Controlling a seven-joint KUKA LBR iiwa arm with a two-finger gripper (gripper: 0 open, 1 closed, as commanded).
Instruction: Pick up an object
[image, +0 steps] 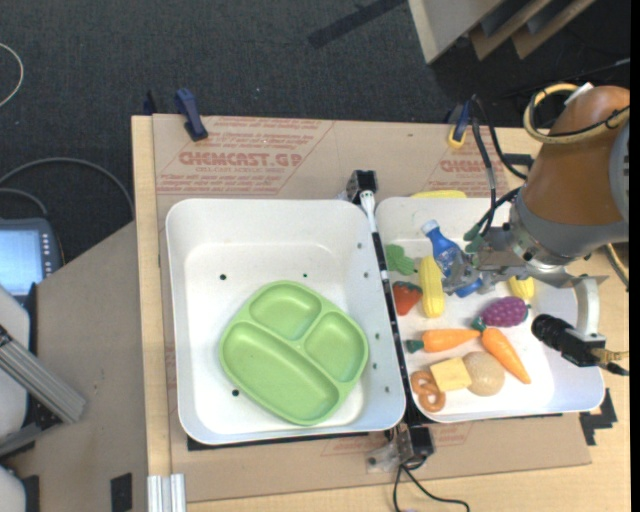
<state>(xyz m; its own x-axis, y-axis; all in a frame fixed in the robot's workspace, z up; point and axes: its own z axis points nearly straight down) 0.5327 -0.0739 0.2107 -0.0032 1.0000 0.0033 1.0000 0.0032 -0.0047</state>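
Note:
The right white bin (560, 400) holds several toy foods. A blue bottle (438, 240) lies near its back, beside a yellow corn cob (431, 285). My gripper (467, 272) is low in this bin, right at the bottle's lower end and just right of the corn. The wrist hides whether anything sits between its tips. Purple grapes (504, 312) and an orange carrot (505, 355) lie just in front of the gripper.
Also in the right bin are a green pepper (400, 260), a red piece (405, 298), a small carrot (450, 340), a pretzel (427, 390), cheese (450, 374) and a potato (486, 376). The left bin (200, 240) holds a green divided plate (293, 350).

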